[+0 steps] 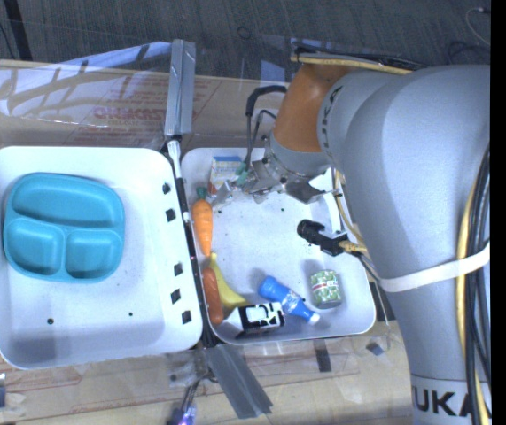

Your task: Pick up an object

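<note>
Nothing lifted: the gripper hung low at the far end of the right bin, nothing visibly between its fingers.
Pincer: whether spread or pressed, I could not tell.
Nearest thing: a small box, just beside the gripper, at the bin's far wall.
Carrot: along the left wall, long axis running far to near, tip toward the near end.
Left to do: grasp and raise.

The grey arm covers the right bin's far right corner and runs out of frame at right. The pincer is too small and cluttered to read; a carton beside it sits partly hidden.
</note>
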`<state>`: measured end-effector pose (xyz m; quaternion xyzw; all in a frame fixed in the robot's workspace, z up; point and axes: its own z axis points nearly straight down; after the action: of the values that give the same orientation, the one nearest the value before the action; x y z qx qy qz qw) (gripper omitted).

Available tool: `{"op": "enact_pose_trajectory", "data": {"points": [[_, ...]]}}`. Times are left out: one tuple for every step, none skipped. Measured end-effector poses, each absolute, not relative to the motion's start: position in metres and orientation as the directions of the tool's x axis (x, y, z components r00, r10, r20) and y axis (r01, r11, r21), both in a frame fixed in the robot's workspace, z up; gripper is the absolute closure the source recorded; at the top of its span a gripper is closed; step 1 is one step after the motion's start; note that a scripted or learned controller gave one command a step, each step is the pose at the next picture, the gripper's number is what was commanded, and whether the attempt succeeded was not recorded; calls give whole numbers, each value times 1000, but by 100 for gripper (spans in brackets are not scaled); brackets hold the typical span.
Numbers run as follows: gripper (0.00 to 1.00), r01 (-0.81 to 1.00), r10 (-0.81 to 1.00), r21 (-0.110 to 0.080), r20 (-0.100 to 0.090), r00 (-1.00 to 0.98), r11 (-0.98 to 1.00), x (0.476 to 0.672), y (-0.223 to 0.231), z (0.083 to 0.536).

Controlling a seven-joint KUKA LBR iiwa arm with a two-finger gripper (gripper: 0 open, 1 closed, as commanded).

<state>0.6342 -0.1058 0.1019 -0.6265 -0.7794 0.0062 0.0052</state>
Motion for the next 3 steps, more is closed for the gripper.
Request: {"op": "enact_pose_trajectory", "data": {"points": [[0,935,935,-3,2,-354,354,525,-154,91],[0,924,924,-2,2,-382,382,479,-171,151],[0,903,903,3,-9,-429,429,478,-104,94]]}}
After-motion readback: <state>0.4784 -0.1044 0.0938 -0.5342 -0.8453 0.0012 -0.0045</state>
